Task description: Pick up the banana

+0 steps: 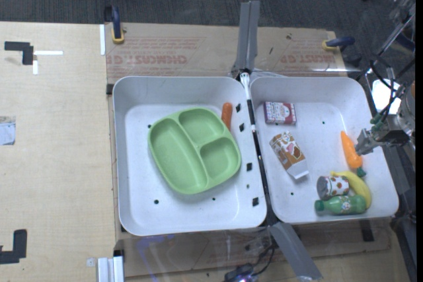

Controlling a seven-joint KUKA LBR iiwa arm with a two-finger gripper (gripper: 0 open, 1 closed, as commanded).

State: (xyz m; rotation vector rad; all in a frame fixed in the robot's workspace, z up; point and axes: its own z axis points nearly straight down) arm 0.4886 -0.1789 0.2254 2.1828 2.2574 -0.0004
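The yellow banana lies in the right bin's near right corner, curved around a small can and just above a green bottle lying on its side. My gripper hangs at the right bin's right wall, a little beyond the banana. It is right beside the upper end of an orange carrot. I see nothing held in it.
The right bin also holds a red and white box and a tilted carton near its middle. In the left bin sit a green divided plate and a small orange piece by the dividing wall.
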